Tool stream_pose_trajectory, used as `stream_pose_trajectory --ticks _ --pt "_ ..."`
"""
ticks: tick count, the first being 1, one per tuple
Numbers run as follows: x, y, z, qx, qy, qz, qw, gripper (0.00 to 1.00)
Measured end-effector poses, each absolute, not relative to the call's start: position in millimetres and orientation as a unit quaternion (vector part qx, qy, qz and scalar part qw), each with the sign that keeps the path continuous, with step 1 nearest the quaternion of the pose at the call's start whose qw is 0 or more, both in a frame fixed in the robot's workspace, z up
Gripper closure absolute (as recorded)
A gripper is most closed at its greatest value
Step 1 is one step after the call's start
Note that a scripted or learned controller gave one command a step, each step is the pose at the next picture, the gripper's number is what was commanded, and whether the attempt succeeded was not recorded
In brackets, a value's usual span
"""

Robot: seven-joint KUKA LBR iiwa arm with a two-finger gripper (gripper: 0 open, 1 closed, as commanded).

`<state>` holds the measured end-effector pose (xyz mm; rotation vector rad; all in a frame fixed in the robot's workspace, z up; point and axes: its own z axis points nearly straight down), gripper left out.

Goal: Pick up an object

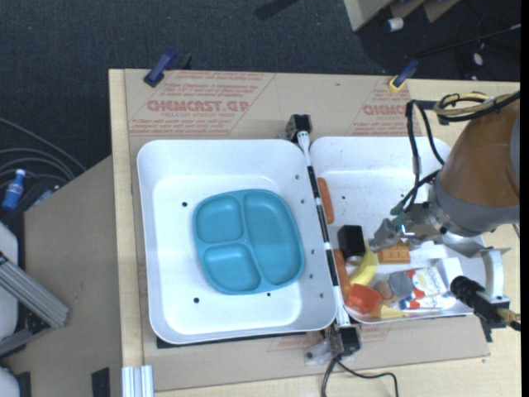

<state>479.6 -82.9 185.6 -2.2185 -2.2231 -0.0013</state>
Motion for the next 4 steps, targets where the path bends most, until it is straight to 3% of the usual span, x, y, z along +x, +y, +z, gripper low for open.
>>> stream_pose_trajectory --ticks 1,2,3,4 --pt "479.4 -25.4 249.6 -0.707 -0.707 -0.0002 0.000 1.00" --pt "479.4 2.5 259.8 -0.707 -0.708 -0.0003 0.000 1.00" --pt "513.6 -40.4 268.2 -0.707 -0.707 0.0002 0.000 1.00" --pt "478.8 -28.8 267.8 -0.707 -0.707 0.0010 0.001 1.00"
